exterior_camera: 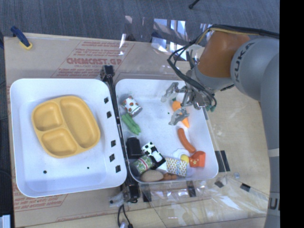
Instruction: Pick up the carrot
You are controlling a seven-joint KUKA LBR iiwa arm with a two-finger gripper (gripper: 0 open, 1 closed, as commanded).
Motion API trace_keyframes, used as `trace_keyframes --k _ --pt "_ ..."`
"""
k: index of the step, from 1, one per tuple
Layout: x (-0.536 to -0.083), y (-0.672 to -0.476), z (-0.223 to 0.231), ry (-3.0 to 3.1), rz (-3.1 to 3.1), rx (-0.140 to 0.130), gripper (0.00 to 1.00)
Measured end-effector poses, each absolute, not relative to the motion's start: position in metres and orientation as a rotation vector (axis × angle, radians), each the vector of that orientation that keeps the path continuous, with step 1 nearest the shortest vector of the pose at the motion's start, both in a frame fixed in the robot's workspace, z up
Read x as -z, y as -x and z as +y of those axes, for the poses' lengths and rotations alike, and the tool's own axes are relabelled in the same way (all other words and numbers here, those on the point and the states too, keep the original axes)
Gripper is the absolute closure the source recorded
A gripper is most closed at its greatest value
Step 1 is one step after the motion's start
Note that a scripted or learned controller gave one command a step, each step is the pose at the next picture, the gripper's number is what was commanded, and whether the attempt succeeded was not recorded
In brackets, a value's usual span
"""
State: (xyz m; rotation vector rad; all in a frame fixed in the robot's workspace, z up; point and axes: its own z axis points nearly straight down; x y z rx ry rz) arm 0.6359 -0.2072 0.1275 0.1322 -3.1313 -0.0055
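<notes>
The small orange carrot [181, 112] lies in the upper right part of the right-hand shallow white bin [142, 87], close to the bin's right wall. The grey arm's metal claw [176, 104] hangs directly over it, its 2 fingers spread wide, 1 finger [169, 92] above the carrot's upper end and the other reaching down past its lower end. Nothing is clamped yet, so the step in hand looks like the final approach before the grasp.

Judging from this, the next move calls for lowering until the fingers straddle the carrot, then closing and lifting straight up. The long orange-red sausage [186, 140] lies just below the carrot and the bin wall is near, so the closing fingers could catch either. The green pepper-like piece [131, 124] and the small striped can [131, 105] sit well apart to the left. The yellow 3-compartment plate [65, 125] rests in the left bin on the counter.
</notes>
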Motion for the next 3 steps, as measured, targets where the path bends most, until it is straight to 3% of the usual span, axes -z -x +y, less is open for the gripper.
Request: trace_keyframes --k 1,2,3 --pt "-0.093 -0.640 -0.210 0.041 -3.140 0.000 0.00" --pt "-0.105 -0.643 -0.208 0.030 -3.146 -0.001 1.00" --pt "-0.242 -0.654 -0.209 -0.277 -3.144 -0.009 1.00"
